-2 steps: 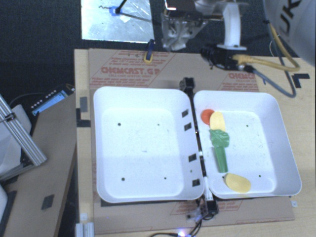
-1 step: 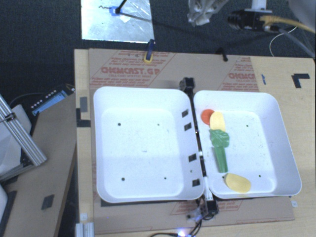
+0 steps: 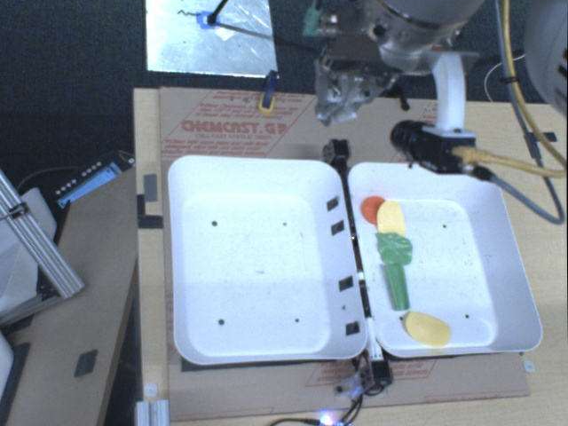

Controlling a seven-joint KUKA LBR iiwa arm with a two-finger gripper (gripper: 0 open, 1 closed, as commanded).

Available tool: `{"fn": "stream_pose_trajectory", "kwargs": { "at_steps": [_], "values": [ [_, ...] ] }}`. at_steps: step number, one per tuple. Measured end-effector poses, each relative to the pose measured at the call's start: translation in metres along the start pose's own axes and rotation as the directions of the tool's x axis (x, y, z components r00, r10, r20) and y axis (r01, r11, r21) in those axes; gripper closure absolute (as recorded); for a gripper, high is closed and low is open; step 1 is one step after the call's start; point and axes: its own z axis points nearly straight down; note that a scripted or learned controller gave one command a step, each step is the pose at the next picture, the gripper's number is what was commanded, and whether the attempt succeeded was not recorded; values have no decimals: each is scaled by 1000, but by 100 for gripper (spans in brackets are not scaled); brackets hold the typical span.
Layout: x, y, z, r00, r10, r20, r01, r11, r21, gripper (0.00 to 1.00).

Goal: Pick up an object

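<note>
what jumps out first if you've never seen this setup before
The bright toys in the right bin stand out first: an orange piece, a yellow piece, a green piece and a yellow lump, lined up near its left wall. Next is the grey arm's gripper, hanging over the cardboard beyond both bins.

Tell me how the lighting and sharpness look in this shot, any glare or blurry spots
Camera view: bright, even light washes out the two white bins, the left bin nearly featureless; the foil sheet at top shows patchy glare; the gripper and arm look soft and blurred, while the green toy and yellow pieces in the right bin stay fairly sharp with faint shadows.
</note>
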Motion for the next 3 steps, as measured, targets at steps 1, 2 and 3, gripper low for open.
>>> {"fn": "stream_pose_trajectory", "kwargs": {
  "at_steps": [1,2,3],
  "values": [
    [62,-57,-9,1000,0,0,0,1000,-3,100],
    [10,-9,-8,1000,14,4,-14,1000,-5,100],
    [47,1,223,1000,10,2,-10,1000,-3,100]
  ]
}}
